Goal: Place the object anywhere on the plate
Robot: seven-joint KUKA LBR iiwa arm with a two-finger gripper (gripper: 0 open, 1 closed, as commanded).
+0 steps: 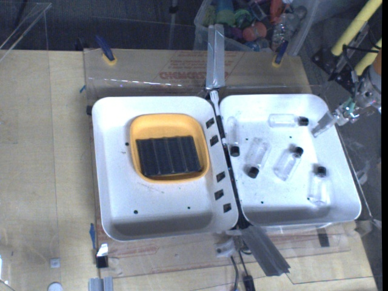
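Though four clear vials (285,162) lie loose in the right bin (339,208), well apart from the plate (140,126), they look light, slick and round; grip one across its body. The pincer (324,123) hovers over the bin's right rim, holding nothing; its spread I cannot tell.
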